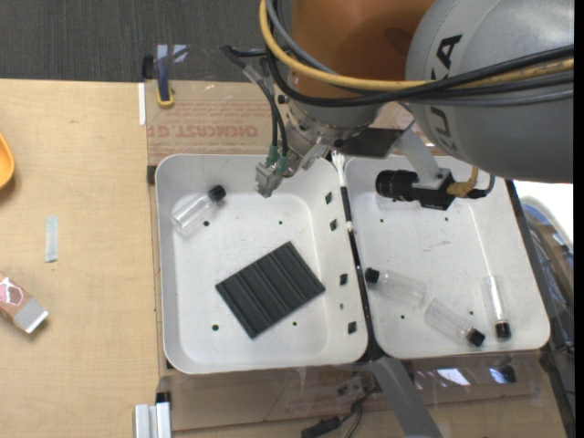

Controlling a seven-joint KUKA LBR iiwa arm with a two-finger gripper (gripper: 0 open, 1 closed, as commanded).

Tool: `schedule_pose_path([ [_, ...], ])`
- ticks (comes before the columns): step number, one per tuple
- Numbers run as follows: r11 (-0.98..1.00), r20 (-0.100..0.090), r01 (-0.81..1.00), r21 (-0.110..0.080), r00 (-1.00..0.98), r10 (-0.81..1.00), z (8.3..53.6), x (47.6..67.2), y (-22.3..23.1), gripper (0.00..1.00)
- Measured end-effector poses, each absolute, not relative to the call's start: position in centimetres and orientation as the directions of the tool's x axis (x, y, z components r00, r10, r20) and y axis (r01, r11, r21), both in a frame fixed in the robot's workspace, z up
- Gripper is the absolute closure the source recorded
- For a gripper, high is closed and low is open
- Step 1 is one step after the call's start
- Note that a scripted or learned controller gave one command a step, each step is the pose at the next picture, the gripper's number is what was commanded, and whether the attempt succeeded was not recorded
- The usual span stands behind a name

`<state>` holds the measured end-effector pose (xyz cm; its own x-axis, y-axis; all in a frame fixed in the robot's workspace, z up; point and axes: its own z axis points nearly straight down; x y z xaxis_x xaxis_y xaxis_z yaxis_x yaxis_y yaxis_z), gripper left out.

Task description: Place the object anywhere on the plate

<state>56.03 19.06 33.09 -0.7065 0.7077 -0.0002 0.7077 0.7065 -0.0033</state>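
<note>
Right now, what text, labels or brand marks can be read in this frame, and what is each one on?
"A", a partial letter cut off by the frame edge: on the grey arm housing.
Red printed lettering, upside down and too blurred to read reliably: on the cardboard strip behind the left bin.

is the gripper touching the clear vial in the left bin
Apart. The camera view shows bare white bin floor between the gripper and the clear vial with its black cap.
</note>
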Motion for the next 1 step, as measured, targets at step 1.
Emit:
schedule_pose_path([
  [1, 0.796, 0.001, 0.606, -0.004, -0.796, 0.606, 28.13, 54.71, 15.85, 1.0],
])
